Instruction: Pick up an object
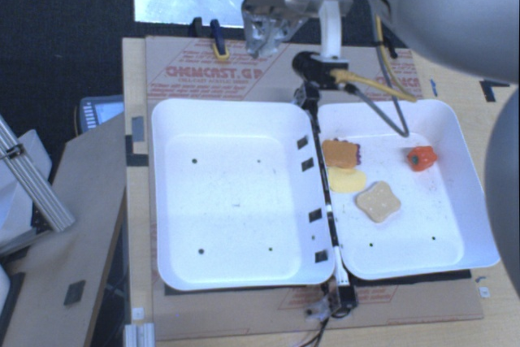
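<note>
**Arm held high, nothing picked yet**

Nearest the camera, the front rims of the two white bins sit side by side on the surface (pixel 138 256). The left bin (pixel 162 199) shows bare floor. The right bin (pixel 455 199) holds all the candidates. Closest is a tan, toast-like piece (pixel 378 201), roughly square and lying flat, its corners turned diagonally to the bin walls, so it has no clear long axis. Just behind it and touching or nearly so lies a flat yellow disc (pixel 347 180), round and without direction. Behind that, near the divider between the bins, is an orange block (pixel 340 153) with a purple edge, its long side running roughly left to right. Well apart, toward the right wall, sits a small red-orange item (pixel 422 158) with a dark end facing left and toward the camera.

Farthest back, the gripper (pixel 264 36) hangs above the cardboard sheet (pixel 203 77) behind the bins, well apart from every object. Whether it is spread or closed cannot be told from this angle; nothing is visibly caught in it.

The task looks barely begun: choosing, descending and grasping all remain.
</note>
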Controlling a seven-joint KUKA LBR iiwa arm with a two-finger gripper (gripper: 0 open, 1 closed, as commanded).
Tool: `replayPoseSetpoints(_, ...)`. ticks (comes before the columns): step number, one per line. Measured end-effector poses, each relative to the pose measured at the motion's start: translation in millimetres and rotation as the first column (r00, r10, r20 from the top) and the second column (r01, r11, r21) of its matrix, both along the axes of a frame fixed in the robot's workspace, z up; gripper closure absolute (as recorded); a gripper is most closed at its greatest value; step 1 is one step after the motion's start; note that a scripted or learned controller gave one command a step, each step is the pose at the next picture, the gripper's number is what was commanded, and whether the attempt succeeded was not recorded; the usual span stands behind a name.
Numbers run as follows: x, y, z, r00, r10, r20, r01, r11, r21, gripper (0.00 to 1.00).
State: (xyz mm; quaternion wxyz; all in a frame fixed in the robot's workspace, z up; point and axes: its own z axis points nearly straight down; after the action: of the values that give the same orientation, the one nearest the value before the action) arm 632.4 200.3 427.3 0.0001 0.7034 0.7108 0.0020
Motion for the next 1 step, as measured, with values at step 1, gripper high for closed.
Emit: replayPoseSetpoints(1,13.2,4.5,83.5,1.000,-0.003,0.008,0.003,1.000,0.001,1.00)
